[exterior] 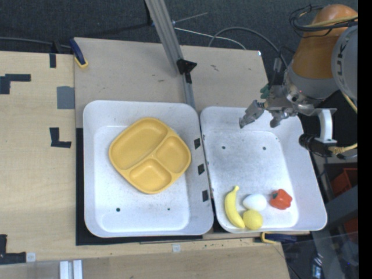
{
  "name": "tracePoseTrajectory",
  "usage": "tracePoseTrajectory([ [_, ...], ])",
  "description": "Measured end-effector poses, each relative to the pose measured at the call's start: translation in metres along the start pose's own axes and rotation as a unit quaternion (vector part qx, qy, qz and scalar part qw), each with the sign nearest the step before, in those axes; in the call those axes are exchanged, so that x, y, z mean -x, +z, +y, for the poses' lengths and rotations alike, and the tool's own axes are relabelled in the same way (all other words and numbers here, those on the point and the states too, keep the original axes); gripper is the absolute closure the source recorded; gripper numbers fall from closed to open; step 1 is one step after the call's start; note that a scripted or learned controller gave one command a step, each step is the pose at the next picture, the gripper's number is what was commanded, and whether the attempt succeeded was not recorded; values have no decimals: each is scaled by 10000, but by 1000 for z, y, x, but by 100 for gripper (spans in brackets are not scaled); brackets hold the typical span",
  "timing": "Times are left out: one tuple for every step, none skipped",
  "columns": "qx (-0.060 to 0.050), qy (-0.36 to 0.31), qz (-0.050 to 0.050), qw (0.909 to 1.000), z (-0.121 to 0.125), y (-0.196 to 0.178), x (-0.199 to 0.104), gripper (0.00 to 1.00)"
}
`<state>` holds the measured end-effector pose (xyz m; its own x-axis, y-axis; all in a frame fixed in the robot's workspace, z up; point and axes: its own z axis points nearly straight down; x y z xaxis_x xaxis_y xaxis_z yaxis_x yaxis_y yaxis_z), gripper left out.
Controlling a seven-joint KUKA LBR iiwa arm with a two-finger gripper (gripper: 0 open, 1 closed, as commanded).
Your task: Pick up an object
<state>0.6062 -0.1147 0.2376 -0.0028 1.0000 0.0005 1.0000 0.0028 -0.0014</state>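
Gripper (263, 115) open and empty at upper right of frame; banana (233, 207), egg (254, 201), lemon (253, 219), red pepper (281, 199) clustered well below, lower right, banana's length running up-down.

Most of the right bin (264, 156) floor is being left bare, so open room is being offered there. Its near edge is being crowded by a banana (232, 207), a white egg (254, 201), a lemon (253, 219) and a red pepper (281, 199). The left bin (93, 156) is being largely taken up by a yellow divided plate (149, 154).
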Motion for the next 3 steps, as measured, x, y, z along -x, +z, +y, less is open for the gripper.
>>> tracePoseTrajectory([
  [1, -2, 0, 10000, 0, 0, 0, 0],
  [-26, 4, -3, 10000, 5, 53, -9, 0],
  [-36, 5, -1, 10000, -3, 114, -15, 0],
])
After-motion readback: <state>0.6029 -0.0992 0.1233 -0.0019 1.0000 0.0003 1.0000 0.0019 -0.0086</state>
